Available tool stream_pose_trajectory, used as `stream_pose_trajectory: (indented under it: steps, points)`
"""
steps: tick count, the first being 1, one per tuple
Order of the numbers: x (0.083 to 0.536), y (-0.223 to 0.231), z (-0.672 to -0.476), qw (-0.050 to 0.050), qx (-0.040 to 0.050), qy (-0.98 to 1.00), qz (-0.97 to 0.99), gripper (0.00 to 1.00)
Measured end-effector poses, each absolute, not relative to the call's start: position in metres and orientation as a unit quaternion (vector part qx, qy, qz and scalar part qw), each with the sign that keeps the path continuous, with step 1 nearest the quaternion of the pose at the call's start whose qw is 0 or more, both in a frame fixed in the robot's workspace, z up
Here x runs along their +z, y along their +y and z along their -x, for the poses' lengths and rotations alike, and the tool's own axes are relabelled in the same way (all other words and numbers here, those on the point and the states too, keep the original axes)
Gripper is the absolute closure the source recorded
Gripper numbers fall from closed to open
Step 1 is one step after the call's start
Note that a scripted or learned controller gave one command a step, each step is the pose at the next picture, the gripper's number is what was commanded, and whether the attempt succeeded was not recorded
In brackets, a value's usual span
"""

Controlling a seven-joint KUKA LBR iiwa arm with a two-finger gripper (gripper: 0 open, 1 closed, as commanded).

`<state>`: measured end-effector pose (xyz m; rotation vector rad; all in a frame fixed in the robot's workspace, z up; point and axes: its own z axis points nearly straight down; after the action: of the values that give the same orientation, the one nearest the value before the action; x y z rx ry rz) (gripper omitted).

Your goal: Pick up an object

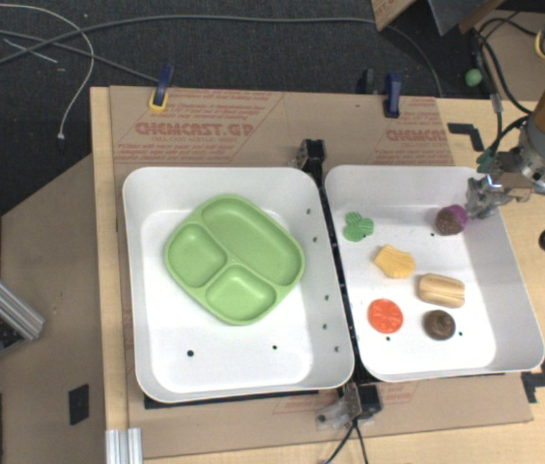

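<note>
The right bin (504,288) holds several small toy foods: a green piece (357,226), a yellow piece (394,261), a tan bread roll (441,289), a red tomato slice (385,315), a brown round piece (439,325) and a purple piece (450,219). My gripper (486,192) hangs at the bin's far right corner, just right of and above the purple piece. Nothing shows between its fingers.
The left bin (157,336) carries a green divided plate (235,258). Two blue clamps (163,86) (392,95) pin the cardboard at the back edge. Cables run over the dark floor behind the bench. The arm comes in from the right.
</note>
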<state>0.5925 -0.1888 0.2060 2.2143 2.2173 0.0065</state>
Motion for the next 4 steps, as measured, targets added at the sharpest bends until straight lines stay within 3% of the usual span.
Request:
stream_pose_trajectory:
  steps: [1, 3, 4]
  points:
    - [0.271, -0.191, -0.598, 0.004, 0.0022, 0.708, -0.706, 1.0]
    - [0.267, -0.079, -0.6, -0.002, 0.0006, 0.709, -0.705, 1.0]
    - [0.264, -0.035, -0.585, -0.002, 0.0, 0.709, -0.705, 1.0]
